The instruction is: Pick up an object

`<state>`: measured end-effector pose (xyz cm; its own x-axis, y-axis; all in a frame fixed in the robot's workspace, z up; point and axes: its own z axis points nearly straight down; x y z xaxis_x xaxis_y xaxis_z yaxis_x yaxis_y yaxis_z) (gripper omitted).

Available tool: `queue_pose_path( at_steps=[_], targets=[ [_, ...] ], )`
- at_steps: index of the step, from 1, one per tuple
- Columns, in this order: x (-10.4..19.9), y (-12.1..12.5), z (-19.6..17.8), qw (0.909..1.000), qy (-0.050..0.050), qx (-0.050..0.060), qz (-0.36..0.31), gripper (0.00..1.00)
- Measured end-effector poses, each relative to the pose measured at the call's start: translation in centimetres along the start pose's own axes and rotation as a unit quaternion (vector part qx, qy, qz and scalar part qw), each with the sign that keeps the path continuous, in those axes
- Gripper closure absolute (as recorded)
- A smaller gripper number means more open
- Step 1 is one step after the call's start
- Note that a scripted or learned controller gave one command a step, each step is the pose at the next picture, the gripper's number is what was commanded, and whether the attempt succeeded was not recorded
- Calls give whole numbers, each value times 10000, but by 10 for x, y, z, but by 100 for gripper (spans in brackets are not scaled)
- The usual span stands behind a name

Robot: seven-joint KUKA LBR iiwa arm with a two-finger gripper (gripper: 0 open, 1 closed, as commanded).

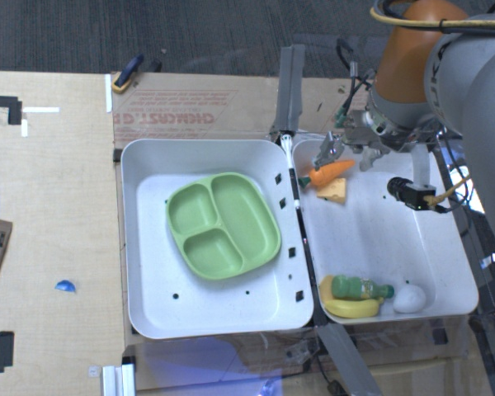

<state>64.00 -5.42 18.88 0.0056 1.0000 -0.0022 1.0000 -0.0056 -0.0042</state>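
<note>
Carrot [332, 172] lies at far-left corner of right bin [445, 258], resting on yellow wedge [335, 190]. Gripper [333, 145] hangs just above carrot's far end; finger spread unclear, nothing seen gripped. Near edge of right bin: banana [351, 308], green bottle [360, 288], white ball [409, 299]. Left bin [148, 287] holds green divided plate [223, 224].

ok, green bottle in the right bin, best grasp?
Probably take the green bottle across its body mid-length, coming straight down. It lies on its side, long axis left to right, resting against the banana on its near side, so the fingers would straddle front to back; the near finger has little room. The white ball sits to its right.
</note>
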Motion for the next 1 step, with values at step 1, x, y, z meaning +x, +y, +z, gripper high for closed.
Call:
queue_pose_path(
  at_steps=[1],
  targets=[
    [-63,20,98,9984,2,-13,-572,0]
  ],
)
